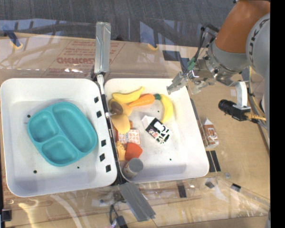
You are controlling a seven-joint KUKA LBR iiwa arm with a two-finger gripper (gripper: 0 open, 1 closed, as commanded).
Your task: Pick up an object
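Note:
The right bin point(190, 156) holds a heap of toy food along its left side. A yellow banana point(127, 96) lies on an orange carrot point(143, 100), and a second banana point(167, 108) curves beside them. A black and white box point(157, 130) sits near the bin's middle. Lower left are a yellowish pear shape point(121, 123), a patterned card point(129, 137), a red-orange cup point(133, 151) and a grey cylinder point(133, 166). My gripper point(176, 85) hangs over the bin's far right rim, just above the second banana, with nothing seen in it.
The left bin point(14, 175) carries a teal divided plate point(61, 133). A grey bar point(102, 46) runs up from the divider between the bins. A small brown packet point(210, 133) lies on the bench right of the right bin. The arm's black fitting point(232, 109) sticks out beside it.

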